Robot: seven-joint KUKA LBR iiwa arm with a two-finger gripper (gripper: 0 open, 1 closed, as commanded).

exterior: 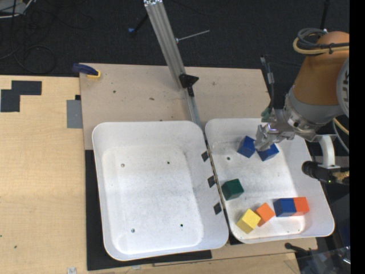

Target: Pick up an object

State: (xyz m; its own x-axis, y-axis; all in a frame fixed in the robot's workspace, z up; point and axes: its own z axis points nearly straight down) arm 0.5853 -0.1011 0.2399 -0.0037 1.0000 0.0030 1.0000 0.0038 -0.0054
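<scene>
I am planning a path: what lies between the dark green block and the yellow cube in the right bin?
In the camera view, bare white bin floor lies between the dark green block and the yellow cube.

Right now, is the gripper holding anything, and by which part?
Cannot be told. The gripper sits on a blue block, but no grip shows.

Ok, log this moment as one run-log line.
phase: reaching | hand: low in right bin, at two blue blocks | hold: unconfirmed | rest: green block, yellow block near front
</scene>
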